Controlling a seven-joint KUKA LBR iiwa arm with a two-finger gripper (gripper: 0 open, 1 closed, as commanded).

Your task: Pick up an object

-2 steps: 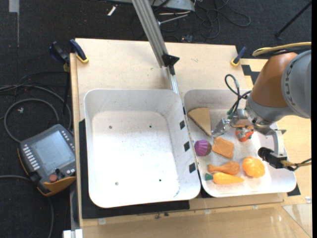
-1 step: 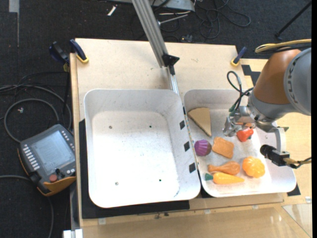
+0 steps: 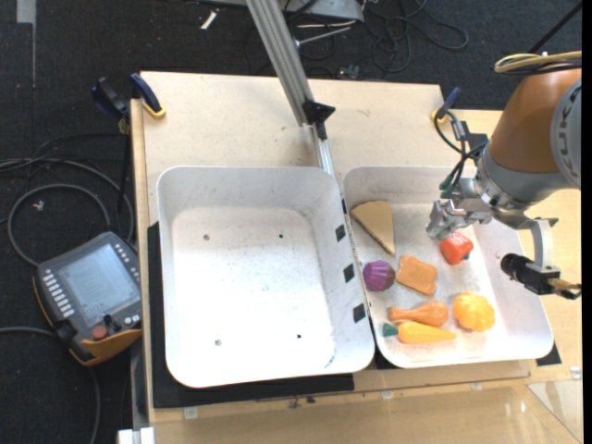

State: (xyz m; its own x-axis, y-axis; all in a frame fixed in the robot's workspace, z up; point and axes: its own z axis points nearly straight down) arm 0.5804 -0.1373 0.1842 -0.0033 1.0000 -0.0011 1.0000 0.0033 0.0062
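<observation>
The grey arm (image 3: 541, 151) with its orange band enters from three o'clock and bends down over the right bin (image 3: 532, 336); its jaws (image 3: 450, 222) hang at the upper middle of that bin, directly above a small red object (image 3: 456, 248), and touch or nearly touch its top; whether the jaws are spread or pressed together I cannot tell, since the metal head hides them, and nothing is seen pinched between them.

The red object lies on the bin floor, toward two o'clock of the bin's centre; at ten o'clock of it rests a tan wedge (image 3: 375, 223), close to the bin's left wall; at seven o'clock of the red object sits an orange block (image 3: 417, 275), and just beside that, at nine o'clock, a purple round piece (image 3: 377, 275); lower down, near the front rim, lie an orange drumstick-like piece (image 3: 421, 314) and an orange carrot-like piece (image 3: 424, 333), touching or nearly so; at three o'clock of them sits a yellow lumpy piece (image 3: 474, 312).

The left bin (image 3: 176, 276) stands just beside the right one on the bench (image 3: 231, 123), their rims overlapping; a handheld control pendant (image 3: 88, 294) lies on the dark floor at nine o'clock of the bench.
</observation>
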